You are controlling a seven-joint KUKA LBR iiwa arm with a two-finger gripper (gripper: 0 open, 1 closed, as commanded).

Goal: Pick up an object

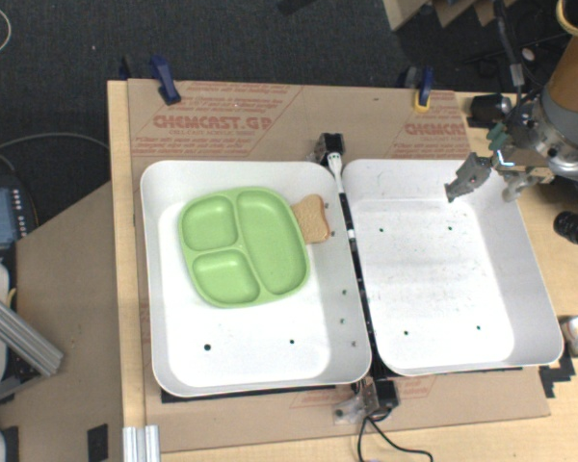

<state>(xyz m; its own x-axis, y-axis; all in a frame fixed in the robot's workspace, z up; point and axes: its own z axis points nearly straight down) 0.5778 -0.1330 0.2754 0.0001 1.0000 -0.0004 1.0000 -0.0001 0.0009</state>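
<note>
Plate [243, 248], pale green, three compartments, in left bin [241, 349]

Surface and material findings

Green divided plate [244, 246]: smooth, slightly glossy plastic. White bins [173, 335]: smooth matt plastic, right one speckled. Tan piece [312, 218]: rough, matt. Bench board [222, 114]: matt brown, printed.

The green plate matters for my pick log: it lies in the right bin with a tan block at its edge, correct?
Not quite. The camera view shows the green plate in the left bin, not the right; the tan block does sit at its edge.
</note>
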